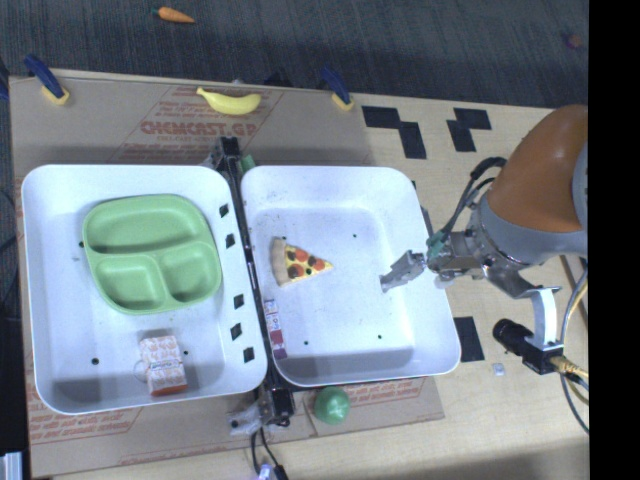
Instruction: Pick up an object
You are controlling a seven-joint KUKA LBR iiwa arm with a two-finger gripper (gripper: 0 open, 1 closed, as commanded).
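ball (pixel 331 404) on desk at near edge | pizza (pixel 296 262) flat in right bin (pixel 400 353), left part, long axis left-right, tip toward claw | claw (pixel 403 271) well right of pizza, over the bin's right side, grip state cannot tell, holding nothing seen

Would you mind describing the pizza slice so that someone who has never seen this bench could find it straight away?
Look at the right-hand white bin of the two side by side. Near its left wall, close to the divider between the bins, lies the pizza slice, flat on the floor with its tip pointing right. It is a small yellow wedge with red and dark toppings, well apart from the gripper at the bin's right side.
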